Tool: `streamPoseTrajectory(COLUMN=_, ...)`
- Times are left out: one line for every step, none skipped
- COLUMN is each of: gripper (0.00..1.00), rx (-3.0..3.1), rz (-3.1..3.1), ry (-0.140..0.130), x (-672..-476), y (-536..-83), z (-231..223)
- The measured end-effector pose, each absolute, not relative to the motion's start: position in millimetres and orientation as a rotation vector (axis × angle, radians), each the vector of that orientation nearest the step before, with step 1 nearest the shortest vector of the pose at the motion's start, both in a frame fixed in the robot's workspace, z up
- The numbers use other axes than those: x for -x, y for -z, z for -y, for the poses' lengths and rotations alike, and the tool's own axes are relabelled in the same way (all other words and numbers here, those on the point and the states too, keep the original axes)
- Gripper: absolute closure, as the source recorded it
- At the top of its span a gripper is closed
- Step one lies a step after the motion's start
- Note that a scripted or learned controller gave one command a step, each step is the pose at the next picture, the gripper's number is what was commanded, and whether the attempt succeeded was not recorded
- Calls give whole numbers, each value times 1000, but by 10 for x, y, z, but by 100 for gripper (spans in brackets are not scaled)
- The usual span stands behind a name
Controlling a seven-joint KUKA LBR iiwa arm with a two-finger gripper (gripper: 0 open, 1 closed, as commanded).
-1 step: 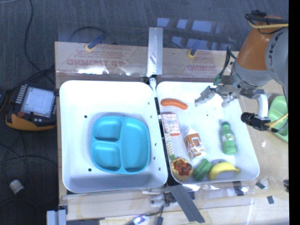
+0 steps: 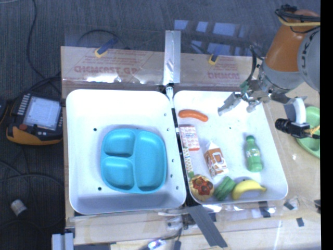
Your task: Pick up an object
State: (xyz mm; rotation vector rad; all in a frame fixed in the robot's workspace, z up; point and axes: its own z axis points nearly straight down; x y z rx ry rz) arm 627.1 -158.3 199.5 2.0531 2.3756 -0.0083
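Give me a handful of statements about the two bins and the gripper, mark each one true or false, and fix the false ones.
1. The blue divided tray lies in the left bin. True.
2. The banana lies at the far edge of the right bin. False: it lies near the front edge, beside the green pepper.
3. The gripper has the green bottle between its fingers. False: the bottle lies on the bin floor, apart from the gripper.
4. The sausage lies near the right bin's far left corner. True.
5. The small carton is in the left bin. False: it lies in the right bin.
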Motion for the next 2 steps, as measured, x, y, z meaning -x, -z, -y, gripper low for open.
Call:
streamPoseTrajectory(gripper=0, rx=-2060, rz=-2373, ry=1, x=-6611, y=-2119, z=927)
streamPoseTrajectory(gripper=0, rx=-1954, rz=-2463, ry=3, x=-5737, y=-1828, z=1209)
